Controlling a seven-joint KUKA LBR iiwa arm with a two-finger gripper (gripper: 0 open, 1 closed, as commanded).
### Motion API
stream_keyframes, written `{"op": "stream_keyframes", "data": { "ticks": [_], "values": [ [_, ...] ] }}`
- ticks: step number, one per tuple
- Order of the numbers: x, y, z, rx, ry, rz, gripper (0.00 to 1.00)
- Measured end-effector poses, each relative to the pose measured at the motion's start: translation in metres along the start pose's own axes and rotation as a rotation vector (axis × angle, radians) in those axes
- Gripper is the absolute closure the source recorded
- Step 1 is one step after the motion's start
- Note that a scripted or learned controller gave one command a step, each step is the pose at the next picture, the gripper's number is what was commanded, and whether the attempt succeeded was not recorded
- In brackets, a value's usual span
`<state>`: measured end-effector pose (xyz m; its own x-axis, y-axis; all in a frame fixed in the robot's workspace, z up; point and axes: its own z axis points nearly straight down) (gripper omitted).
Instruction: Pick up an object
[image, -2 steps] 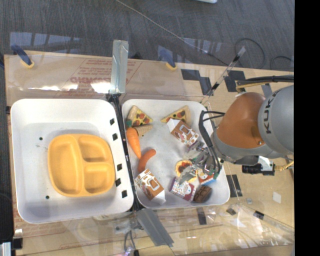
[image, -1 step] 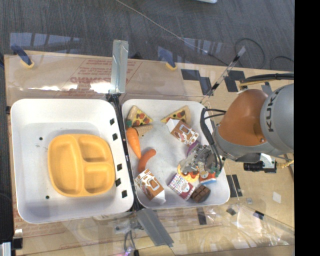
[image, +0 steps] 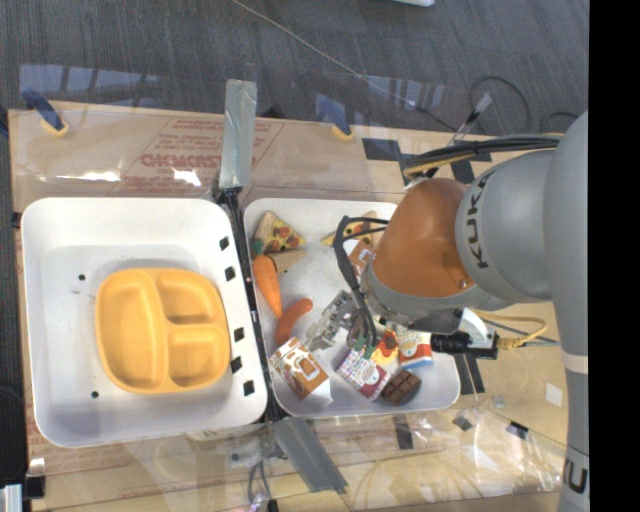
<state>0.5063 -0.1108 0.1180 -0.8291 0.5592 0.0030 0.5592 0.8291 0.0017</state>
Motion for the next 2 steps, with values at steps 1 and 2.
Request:
{"op": "stream_keyframes", "data": {
  "ticks": [1,2],
  "values": [
    [-0.060,0.017,0.026,0.002,-0.003,0.258,1.00],
    [-0.065,0.069,-0.113,-0.008,-0.014,0.321,1.00]
  ]
}}
